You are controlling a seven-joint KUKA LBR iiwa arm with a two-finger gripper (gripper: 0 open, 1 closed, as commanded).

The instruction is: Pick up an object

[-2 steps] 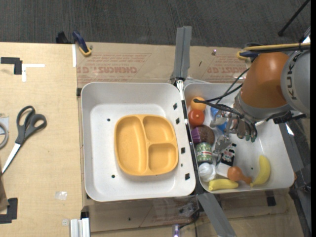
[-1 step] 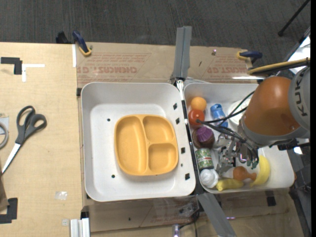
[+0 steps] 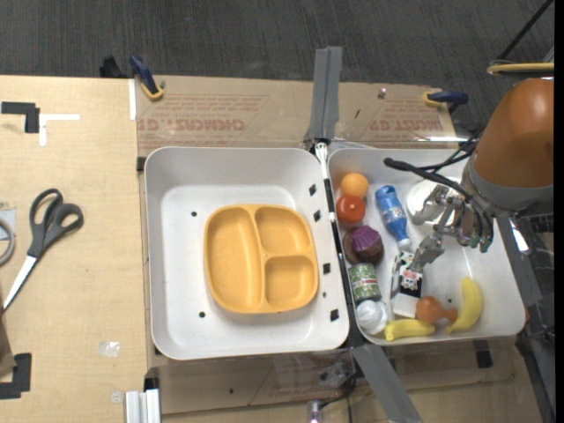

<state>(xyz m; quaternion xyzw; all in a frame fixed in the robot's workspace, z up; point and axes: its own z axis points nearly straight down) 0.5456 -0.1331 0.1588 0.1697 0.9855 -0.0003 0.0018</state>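
Two shallow white bins side by side on the bench. The left bin [image 3: 167, 263] holds a yellow three-compartment tray [image 3: 262, 257], lying flat near its centre. The right bin [image 3: 507, 320] holds the loose objects: an orange ball [image 3: 354, 184] at the upper left, touching a red fruit [image 3: 351, 208] below it; a dark purple object [image 3: 362, 244]; a green-labelled bottle [image 3: 364, 286] lying along the left wall with its white cap toward the front; a blue bottle [image 3: 391, 212], tilted; a small black-and-white box [image 3: 408, 278]; an orange-brown lump [image 3: 430, 308]; and two bananas, one [image 3: 408, 329] at the front edge and one [image 3: 467, 305] curved upright to its right. The gripper [image 3: 429, 249] hangs over the middle of the right bin, just right of the blue bottle and above the small box; whether its fingers are parted cannot be told, and nothing is seen between them. Scissors [image 3: 40, 232] lie on the wooden bench, well left of the bins
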